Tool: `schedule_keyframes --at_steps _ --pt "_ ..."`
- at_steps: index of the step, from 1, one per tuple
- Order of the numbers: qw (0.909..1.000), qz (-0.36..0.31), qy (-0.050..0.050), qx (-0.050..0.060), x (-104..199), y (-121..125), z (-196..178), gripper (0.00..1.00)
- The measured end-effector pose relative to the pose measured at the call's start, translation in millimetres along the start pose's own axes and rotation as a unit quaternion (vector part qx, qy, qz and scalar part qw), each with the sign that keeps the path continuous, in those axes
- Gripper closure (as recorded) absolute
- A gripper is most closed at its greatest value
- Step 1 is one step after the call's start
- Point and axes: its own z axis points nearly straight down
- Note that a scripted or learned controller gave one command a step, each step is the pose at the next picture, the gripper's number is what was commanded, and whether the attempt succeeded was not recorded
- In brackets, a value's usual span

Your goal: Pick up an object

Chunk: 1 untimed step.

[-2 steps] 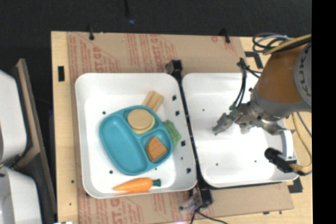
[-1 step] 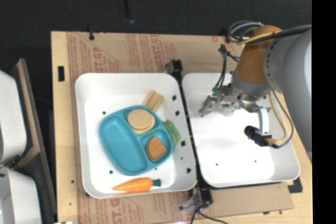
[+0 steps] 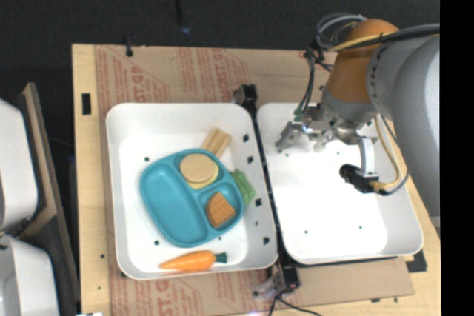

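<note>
Camera view: we see the arm (image 3: 404, 78) bent down over the right bin (image 3: 348, 233), gripper (image 3: 320, 135) low near its back-left part, grip state hidden from us. Objects sit well apart in the left bin (image 3: 126, 159): blue tray (image 3: 170, 211), carrot (image 3: 189, 260), wooden block (image 3: 217, 140).

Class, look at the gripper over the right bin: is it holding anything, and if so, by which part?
Nothing is seen held. The gripper hangs over the right bin; whether the jaws are open cannot be told. The toys lie in the left bin.
</note>
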Motion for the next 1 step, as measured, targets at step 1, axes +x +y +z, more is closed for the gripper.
schedule_keyframes --at_steps 1 --pt "1.0 0.001 0.0 0.0 9.2 -19.2 -31.4 0.0"
